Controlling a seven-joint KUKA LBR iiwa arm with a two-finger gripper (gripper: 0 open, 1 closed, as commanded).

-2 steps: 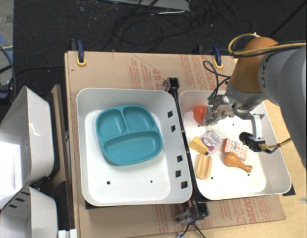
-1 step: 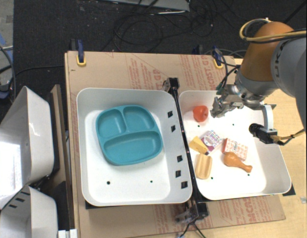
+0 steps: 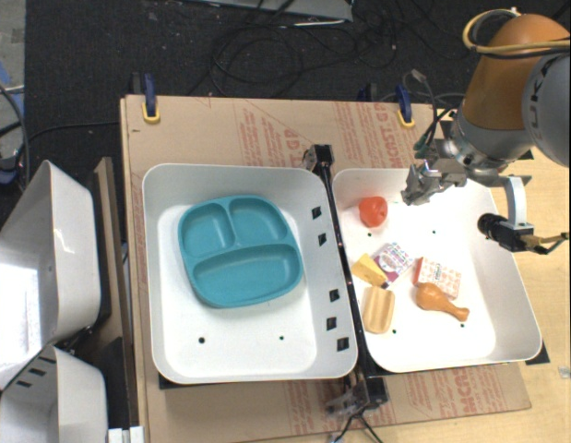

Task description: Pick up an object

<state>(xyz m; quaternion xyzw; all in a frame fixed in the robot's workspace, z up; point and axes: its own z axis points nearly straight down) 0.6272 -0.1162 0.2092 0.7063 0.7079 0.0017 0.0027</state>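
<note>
Metal gripper [image 3: 420, 186] over right bin's [image 3: 511, 317] far edge, grip state impossible to tell. Round red tomato [image 3: 374, 211] just beside it; glossy chicken drumstick [image 3: 440, 300], yellow cheese wedge [image 3: 368, 270] nearer. Smooth teal divided plate [image 3: 239, 250] in left bin [image 3: 174, 330].

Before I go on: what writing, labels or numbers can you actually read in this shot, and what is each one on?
Red lettering on the brown board under the bins: repeated print, too faint and skewed to read.
Dark letters on the arm near the right edge: cut off, unreadable.
Small packet and red-and-white packet in the right bin: print too small to read.
</note>
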